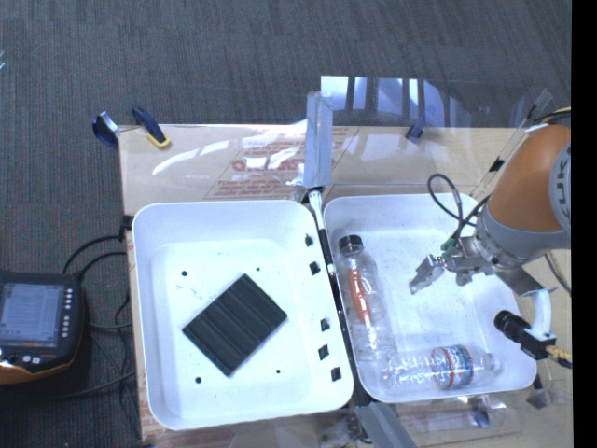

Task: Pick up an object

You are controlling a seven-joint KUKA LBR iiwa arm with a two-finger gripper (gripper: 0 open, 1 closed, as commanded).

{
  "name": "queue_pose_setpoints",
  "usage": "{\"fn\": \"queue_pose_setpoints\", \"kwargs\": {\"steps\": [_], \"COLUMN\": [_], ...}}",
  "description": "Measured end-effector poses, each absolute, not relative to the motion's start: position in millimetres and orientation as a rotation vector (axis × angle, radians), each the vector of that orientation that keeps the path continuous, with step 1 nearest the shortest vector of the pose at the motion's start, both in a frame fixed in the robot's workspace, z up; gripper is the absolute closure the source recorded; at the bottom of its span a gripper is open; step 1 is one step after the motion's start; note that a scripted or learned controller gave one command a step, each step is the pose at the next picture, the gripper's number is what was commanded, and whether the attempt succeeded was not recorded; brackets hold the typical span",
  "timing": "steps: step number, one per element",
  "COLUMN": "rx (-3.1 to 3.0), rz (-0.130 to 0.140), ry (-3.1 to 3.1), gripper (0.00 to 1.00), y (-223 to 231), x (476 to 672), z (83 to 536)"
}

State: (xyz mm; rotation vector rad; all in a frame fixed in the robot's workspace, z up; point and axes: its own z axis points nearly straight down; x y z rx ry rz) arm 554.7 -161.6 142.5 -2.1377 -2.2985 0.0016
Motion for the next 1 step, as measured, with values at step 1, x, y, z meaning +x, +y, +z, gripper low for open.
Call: {"fn": "queue_pose_setpoints", "kwargs": {"steps": [1], "rx": [-2.092], "rz": [0.007], "ry": [-2.359], "gripper": [0.00], "y": [-119.1], "x": [545.3], "z": [97.3]}}
